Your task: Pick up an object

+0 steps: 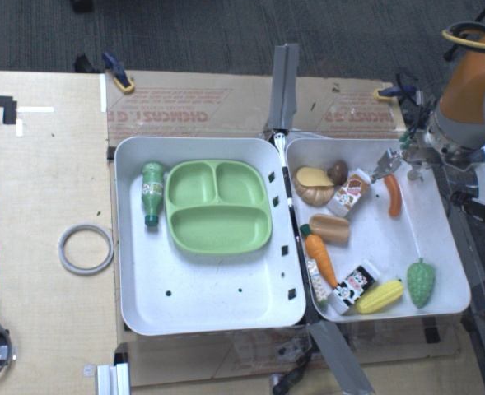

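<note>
Jaws (388,164) at upper right of frame, over right bin's (440,245) top edge; can't tell if spread or closed. Nothing seen pinched. Red sausage (394,196) just below them; carrot (322,258), corn (380,296) lower in bin. Green tray (219,206) in left bin (201,303).

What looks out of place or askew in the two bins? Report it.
Little stands out. The green bottle lies on its side beside the green divided plate in the left bin. The right bin's toy foods lie jumbled, none spilled outside.
</note>
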Controlling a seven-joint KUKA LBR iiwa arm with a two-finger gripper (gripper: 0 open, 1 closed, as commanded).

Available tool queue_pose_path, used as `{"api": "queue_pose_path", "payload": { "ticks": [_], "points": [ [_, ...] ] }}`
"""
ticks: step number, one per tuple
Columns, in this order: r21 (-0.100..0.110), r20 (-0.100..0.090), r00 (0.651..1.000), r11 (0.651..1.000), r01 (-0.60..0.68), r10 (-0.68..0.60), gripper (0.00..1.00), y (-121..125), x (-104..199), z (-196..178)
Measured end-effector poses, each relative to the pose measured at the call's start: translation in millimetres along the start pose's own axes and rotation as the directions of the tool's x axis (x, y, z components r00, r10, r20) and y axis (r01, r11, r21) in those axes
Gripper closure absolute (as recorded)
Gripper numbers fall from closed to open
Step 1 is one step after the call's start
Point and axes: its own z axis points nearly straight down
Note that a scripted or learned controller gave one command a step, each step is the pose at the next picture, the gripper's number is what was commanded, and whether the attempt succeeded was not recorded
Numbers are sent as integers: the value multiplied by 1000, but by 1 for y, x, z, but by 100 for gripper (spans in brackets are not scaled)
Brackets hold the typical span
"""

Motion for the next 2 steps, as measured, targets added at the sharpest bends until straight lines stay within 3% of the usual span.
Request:
{"api": "queue_pose_path", "payload": {
  "ticks": [1, 2],
  "points": [
    [-6, 0, 1000, 1000, 5, -5, 0, 16, 0, 11],
    [-21, 6, 1000, 1000, -3, 3, 0, 0, 2, 11]
  ]
}}
